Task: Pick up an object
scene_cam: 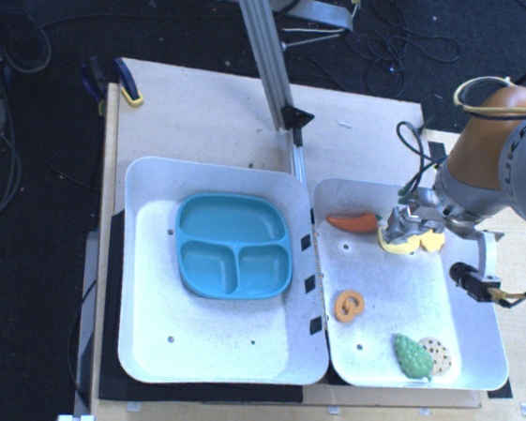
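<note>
**Gripper parked right on the yellow piece in the right bin**

Starting at the business end: the gripper (401, 224) is down at the far end of the right bin (477, 319), sitting on top of a yellow object (417, 242). Honestly I can't tell if it's spread or clamped, the wrist blocks that part. The yellow thing pokes out to the right and near side from under it, so no clue whether it's actually caught.

Just to the left, an orange carrot-shaped piece (352, 223) lies almost touching the gripper. Further toward the near side there's an orange pretzel (349, 306), then a green lump (413, 355) touching a speckled cookie (434, 353) at the near right corner. The left bin (137, 323) holds a blue divided tray (234, 247), well apart from all this.

What could go wrong, my guess: the yellow piece looks off-center under the gripper, so a lift could just squirt it out sideways. The carrot is so close it may get nudged or pinched along with it. The bin's far wall is also right there.
</note>
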### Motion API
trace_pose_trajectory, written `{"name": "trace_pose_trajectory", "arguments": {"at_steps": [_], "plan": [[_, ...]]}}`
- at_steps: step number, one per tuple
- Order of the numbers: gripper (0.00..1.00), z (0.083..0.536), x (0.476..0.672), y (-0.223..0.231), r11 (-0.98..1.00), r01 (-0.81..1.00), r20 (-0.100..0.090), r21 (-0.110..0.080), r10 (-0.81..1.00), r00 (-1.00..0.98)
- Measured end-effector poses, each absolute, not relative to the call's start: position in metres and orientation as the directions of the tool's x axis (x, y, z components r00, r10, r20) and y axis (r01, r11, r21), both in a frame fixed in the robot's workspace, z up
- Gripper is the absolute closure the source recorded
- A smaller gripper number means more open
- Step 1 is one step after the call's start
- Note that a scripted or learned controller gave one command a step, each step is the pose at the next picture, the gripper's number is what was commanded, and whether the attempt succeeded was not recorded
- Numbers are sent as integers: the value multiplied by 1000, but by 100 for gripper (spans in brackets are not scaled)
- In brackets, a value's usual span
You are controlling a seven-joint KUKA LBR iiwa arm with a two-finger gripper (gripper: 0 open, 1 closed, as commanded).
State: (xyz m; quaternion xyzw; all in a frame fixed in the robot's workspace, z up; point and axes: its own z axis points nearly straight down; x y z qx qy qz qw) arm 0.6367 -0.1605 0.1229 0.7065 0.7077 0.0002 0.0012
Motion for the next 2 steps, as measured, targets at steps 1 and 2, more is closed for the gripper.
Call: {"name": "trace_pose_trajectory", "arguments": {"at_steps": [1, 2], "plan": [[100, 183, 638, -166, 0, 1000, -1, 3, 1000, 0], [100, 236, 640, -166, 2, 1000, -2, 6, 1000, -2]]}}
